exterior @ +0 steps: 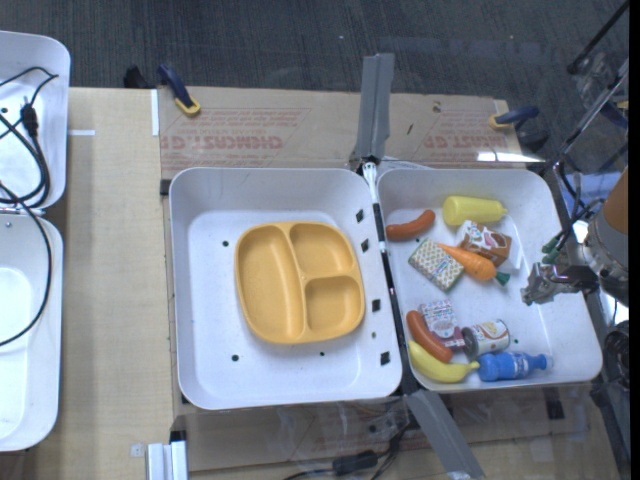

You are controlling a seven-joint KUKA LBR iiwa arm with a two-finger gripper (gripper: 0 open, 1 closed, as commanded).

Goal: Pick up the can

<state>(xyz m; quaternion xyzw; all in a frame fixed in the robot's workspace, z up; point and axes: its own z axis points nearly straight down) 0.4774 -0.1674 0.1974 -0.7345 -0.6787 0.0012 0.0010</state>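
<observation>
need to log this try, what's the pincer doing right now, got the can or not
Pincer: over the right edge of the right bin, nothing between its fingers; open or shut cannot be told. Can lies in the bin, untouched.

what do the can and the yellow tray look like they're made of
Can: probably metal under a paper or printed label; its end rim looks pale and shiny. Yellow tray: likely moulded plastic, matte with a faint sheen, one even colour with rounded compartment walls.

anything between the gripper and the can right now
No. In the camera view, bare white bin floor separates the gripper from the can, which lies below and left of it.
</observation>
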